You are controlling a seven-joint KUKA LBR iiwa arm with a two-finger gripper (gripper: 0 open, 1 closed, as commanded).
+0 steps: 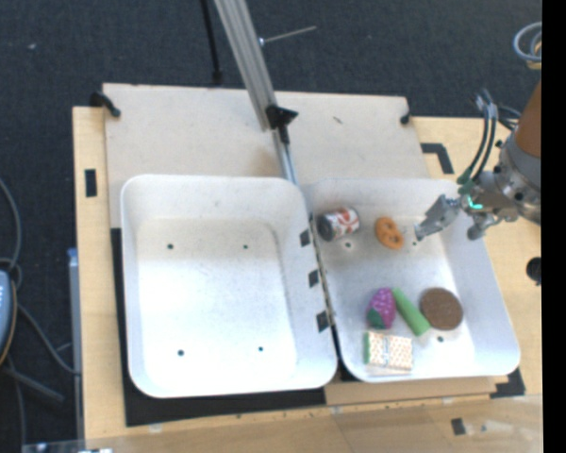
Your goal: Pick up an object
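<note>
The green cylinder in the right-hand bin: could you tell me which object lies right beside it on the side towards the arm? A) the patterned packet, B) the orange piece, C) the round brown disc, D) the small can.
C: the green cylinder lies between the purple piece and the round brown disc, the disc being on the arm's side.

Open room in left bin; clutter in right bin.
Left bin [217, 281] bare across its floor, reachable from above. Right bin [481, 295] crowded lower centre by purple object [383, 307], green cylinder [411, 312], brown disc [441, 308], patterned box [389, 351]; can [339, 223] and orange piece [390, 233] toward upper left, bare floor between. Slanted metal rail [250, 55] crossing upper centre of frame.
</note>
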